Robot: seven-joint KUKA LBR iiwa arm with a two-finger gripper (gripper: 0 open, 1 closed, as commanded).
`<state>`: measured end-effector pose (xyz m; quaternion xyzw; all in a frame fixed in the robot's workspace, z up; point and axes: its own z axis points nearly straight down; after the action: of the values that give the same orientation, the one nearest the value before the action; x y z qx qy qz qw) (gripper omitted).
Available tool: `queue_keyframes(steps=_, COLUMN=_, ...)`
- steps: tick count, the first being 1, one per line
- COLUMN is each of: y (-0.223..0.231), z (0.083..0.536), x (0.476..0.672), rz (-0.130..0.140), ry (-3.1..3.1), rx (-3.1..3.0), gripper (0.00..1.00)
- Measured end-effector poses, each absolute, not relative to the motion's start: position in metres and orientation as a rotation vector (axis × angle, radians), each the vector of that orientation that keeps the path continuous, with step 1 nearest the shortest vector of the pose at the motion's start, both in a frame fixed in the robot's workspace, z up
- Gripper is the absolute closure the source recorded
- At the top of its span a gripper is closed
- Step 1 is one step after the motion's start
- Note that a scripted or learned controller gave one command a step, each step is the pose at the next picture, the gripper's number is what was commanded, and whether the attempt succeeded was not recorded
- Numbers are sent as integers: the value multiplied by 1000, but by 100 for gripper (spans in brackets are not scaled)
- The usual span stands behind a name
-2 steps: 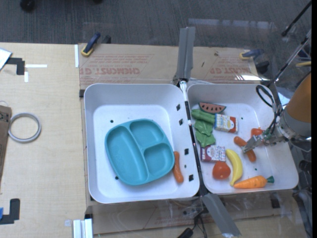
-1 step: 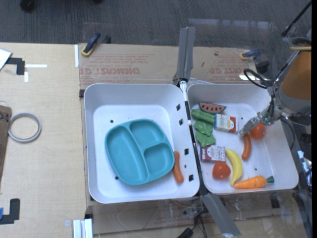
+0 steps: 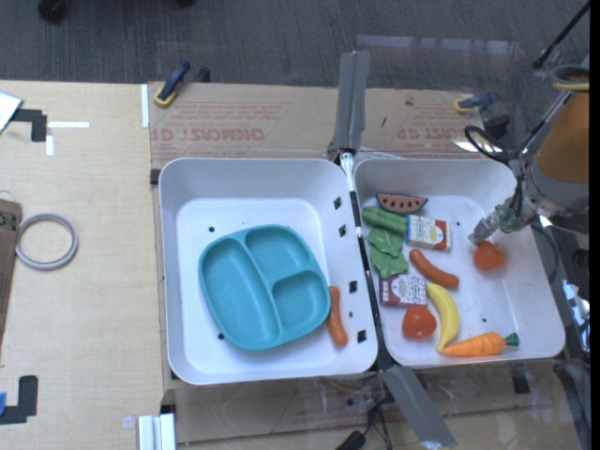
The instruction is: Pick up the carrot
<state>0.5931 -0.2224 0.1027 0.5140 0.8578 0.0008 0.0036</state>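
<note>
The carrot [image 3: 476, 345], orange with a green top, lies along the front wall of the right bin [image 3: 548, 298], pointing left. My gripper [image 3: 489, 229] hangs over the right side of that bin, well behind the carrot and just above a round orange fruit [image 3: 488, 257]. Nothing is visibly held in it.
The right bin also holds a banana [image 3: 445, 313], a tomato [image 3: 419, 322], a sausage [image 3: 434, 270], a red carton [image 3: 403, 291], a small white box [image 3: 427, 233], green leaves [image 3: 384, 239] and a watermelon slice [image 3: 401, 202]. In the left bin [image 3: 178, 251] sit a teal divided plate [image 3: 262, 287] and a small orange piece [image 3: 336, 316].
</note>
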Motion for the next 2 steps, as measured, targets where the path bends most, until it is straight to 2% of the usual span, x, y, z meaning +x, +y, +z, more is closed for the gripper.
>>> queue_keyframes(steps=1, y=-222, z=103, x=593, rz=2, ry=2689, rx=1611, gripper=0)
queue_keyframes(steps=2, y=-222, z=122, x=594, rz=0, ry=2837, rx=1339, gripper=0)
